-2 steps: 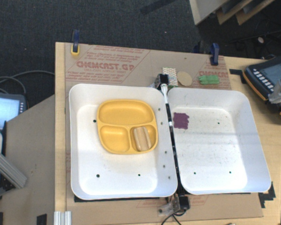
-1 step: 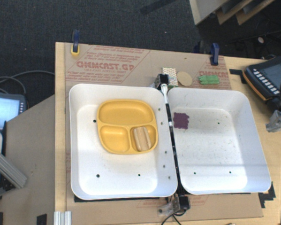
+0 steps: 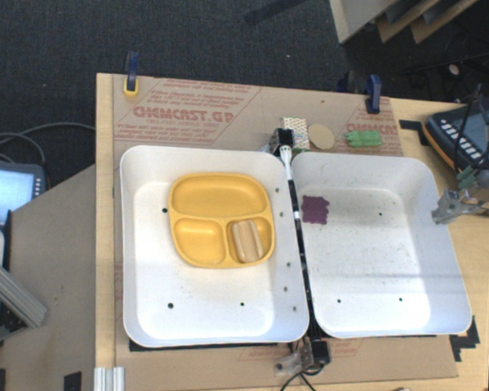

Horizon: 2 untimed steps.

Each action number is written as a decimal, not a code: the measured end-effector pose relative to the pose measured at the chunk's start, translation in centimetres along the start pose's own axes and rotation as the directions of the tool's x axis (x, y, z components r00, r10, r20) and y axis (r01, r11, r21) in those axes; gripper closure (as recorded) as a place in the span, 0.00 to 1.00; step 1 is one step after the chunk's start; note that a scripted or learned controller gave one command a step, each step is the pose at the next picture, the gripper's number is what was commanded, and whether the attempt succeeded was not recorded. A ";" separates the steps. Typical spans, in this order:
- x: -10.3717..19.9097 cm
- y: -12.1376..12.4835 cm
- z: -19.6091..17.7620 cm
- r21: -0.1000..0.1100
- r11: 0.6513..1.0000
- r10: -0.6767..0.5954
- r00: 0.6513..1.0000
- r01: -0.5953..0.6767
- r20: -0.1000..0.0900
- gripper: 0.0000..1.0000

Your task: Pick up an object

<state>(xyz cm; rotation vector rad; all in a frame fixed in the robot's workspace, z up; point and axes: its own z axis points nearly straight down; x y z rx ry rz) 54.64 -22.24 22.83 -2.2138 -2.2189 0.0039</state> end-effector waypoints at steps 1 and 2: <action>7.5 2.5 -1.6 -0.012 1.000 -0.006 1.000 0.006 0.002 1.00; -0.7 -3.6 6.3 0.004 1.000 0.013 1.000 -0.013 0.004 1.00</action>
